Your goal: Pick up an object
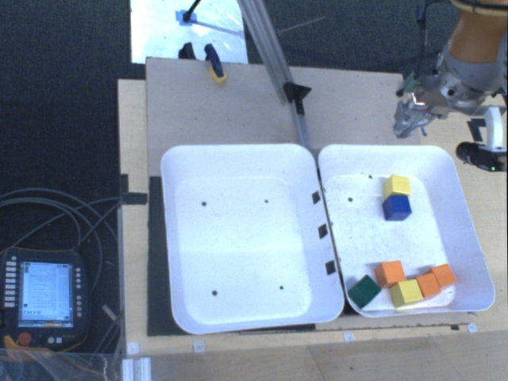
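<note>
Gripper (410, 123) hovering beyond right bin's (468, 213) far rim; finger state unclear. Yellow block (397, 186) and blue block (396, 207) sitting touching, nearer the camera than it.

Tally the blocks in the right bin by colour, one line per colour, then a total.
Yellow blocks: 2, one near the far side, one at the near edge
Orange blocks: 3
Blue block: 1
Green block: 1
Total: 7
</note>
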`<state>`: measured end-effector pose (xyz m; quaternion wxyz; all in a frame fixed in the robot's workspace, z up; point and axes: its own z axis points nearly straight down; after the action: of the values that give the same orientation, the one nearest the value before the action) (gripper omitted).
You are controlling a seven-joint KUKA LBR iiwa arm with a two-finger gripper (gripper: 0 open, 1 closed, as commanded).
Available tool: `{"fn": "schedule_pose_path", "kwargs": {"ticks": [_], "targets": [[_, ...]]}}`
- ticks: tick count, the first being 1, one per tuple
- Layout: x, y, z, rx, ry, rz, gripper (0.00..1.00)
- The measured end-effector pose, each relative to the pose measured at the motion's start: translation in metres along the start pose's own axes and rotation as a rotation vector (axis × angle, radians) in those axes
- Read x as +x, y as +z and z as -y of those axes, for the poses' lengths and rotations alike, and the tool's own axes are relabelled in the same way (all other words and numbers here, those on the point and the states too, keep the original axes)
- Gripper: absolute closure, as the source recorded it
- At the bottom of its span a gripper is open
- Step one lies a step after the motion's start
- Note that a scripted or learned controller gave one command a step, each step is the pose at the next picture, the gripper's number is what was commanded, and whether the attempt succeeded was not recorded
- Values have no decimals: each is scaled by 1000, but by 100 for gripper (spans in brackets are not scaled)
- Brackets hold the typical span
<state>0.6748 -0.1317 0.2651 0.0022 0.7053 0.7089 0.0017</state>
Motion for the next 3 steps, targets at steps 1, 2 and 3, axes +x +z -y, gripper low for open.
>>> {"fn": "schedule_pose_path", "kwargs": {"ticks": [1,2,3], "targets": [[43,-7,24,3,-4,-2,100],[84,-10,48,6,-4,-2,100],[124,4,89,9,-3,-3,100]]}}
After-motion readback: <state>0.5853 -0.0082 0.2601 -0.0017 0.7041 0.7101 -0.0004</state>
